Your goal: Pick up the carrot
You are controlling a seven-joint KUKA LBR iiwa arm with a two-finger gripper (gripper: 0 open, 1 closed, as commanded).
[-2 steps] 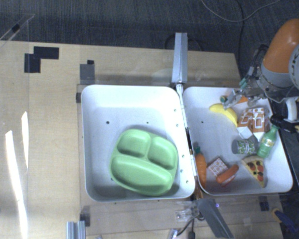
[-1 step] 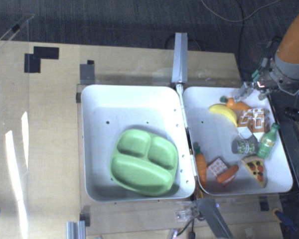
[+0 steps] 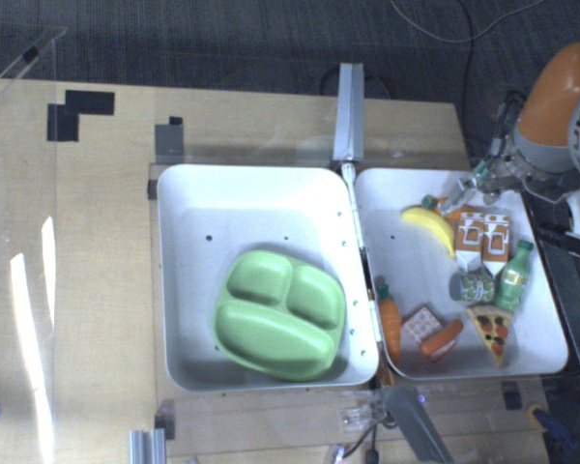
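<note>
The carrot (image 3: 391, 327), orange with a dark green top, lies lengthwise against the left wall of the right bin (image 3: 551, 351), near its front corner. My gripper (image 3: 480, 180) hangs over the bin's far right corner, under the orange-banded wrist. It is well away from the carrot, diagonally across the bin. Nothing shows in its grasp.
The right bin also holds a banana (image 3: 431, 224), an orange carton (image 3: 484, 236), a green bottle (image 3: 513, 276), a small can (image 3: 474, 286), a pizza slice (image 3: 491, 332), a sausage (image 3: 443, 339) and a waffle piece (image 3: 420, 323) beside the carrot. A green divided plate (image 3: 280, 312) sits in the left bin (image 3: 188, 259).
</note>
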